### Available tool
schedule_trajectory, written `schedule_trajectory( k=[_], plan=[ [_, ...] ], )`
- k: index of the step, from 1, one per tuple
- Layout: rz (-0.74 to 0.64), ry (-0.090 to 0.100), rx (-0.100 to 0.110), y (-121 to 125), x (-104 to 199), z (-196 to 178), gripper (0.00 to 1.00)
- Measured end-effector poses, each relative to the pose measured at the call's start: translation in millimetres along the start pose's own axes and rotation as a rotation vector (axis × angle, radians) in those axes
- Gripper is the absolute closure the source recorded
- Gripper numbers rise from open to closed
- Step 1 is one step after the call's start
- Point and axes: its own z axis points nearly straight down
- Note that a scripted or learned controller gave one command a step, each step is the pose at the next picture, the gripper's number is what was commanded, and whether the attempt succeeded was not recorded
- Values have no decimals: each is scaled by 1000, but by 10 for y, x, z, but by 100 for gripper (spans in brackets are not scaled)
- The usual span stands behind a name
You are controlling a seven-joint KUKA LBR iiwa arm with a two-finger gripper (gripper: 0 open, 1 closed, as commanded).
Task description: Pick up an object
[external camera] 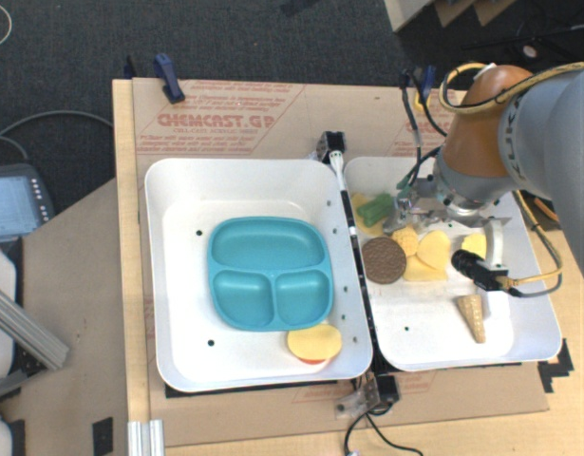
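Beside the right bin's [529, 345] inner wall, crowded toy food [417, 253].

Two white bins sit on a tan bench board [244, 112] printed with red lettering: the left bin [168, 255] holds a plain teal divided tray [270, 272], and just beside the tray's near right corner lies a yellow round piece [315, 343] with a red-pink patch along its lower edge. In the right bin [519, 340], just right of the tray, are a dark brown cookie [384, 260] with a speckled face, a green piece [372, 210], pale yellow pieces [426, 257] and a tan waffle-patterned cone [473, 316]. Above them the arm [519, 131] is grey with an orange band [472, 131].
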Motion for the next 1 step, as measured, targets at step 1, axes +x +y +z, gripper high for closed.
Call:
schedule_trajectory(
  k=[1],
  plan=[
    [-5,2,0,102,961,-1007,100]
  ],
)
